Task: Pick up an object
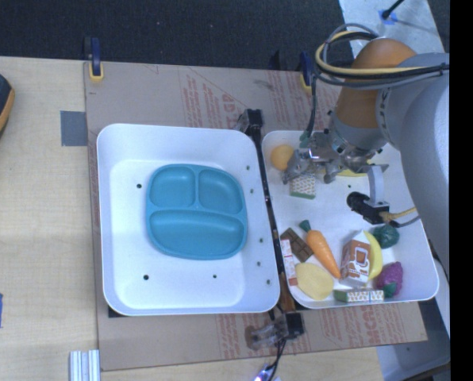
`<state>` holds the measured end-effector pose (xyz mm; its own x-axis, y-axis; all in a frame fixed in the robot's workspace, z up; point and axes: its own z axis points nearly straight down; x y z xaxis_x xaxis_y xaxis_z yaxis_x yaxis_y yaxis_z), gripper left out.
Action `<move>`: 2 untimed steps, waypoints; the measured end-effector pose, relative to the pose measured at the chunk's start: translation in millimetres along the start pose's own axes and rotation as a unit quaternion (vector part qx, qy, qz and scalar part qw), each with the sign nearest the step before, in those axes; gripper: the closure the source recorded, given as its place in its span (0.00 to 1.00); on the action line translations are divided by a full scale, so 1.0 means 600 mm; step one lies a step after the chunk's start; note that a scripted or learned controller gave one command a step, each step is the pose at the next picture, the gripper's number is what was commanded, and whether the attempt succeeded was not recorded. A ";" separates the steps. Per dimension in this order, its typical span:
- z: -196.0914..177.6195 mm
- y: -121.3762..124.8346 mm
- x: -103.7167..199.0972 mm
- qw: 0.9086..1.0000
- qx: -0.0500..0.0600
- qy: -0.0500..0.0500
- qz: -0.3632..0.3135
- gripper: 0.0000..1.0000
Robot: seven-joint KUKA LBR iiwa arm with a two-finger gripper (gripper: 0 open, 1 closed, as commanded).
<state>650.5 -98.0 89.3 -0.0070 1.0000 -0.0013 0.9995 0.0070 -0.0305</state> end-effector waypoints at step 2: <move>-0.017 0.000 0.003 1.000 0.001 0.000 -0.001 1.00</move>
<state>650.5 -96.4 99.3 -0.0087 1.0000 -0.0014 0.9995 0.0086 -0.0315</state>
